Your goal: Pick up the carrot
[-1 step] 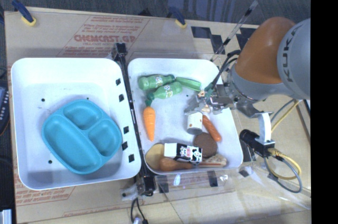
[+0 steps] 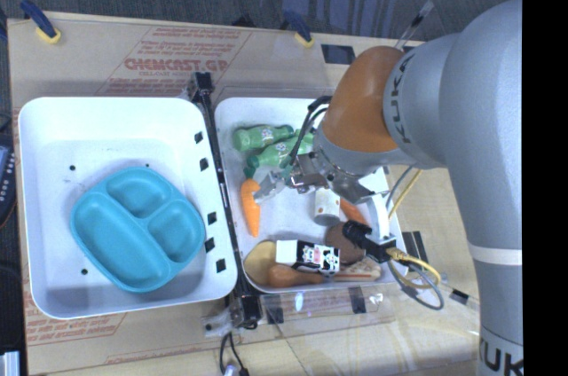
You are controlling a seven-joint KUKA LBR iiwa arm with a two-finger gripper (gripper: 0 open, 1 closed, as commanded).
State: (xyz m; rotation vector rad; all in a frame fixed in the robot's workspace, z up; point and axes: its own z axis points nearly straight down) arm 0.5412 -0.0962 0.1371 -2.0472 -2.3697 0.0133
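Note:
The carrot (image 2: 251, 207) is a small orange piece lying lengthwise near the left wall of the right bin (image 2: 229, 121). My gripper (image 2: 282, 184) hangs just to the carrot's upper right, low over the bin floor. Its fingers are open and nothing is between them. One fingertip (image 2: 268, 186) is close to the carrot's top end, and I cannot tell whether it touches. The arm's orange band (image 2: 364, 104) and grey body cover the bin's right half.
Two green bottles (image 2: 263, 137) lie just behind the gripper. A white cup (image 2: 327, 207), a second orange piece (image 2: 355, 213), a black-and-white box (image 2: 311, 256) and a brown wooden utensil (image 2: 266, 266) crowd the bin's front. A blue divided plate (image 2: 138, 228) sits in the left bin (image 2: 35, 188).

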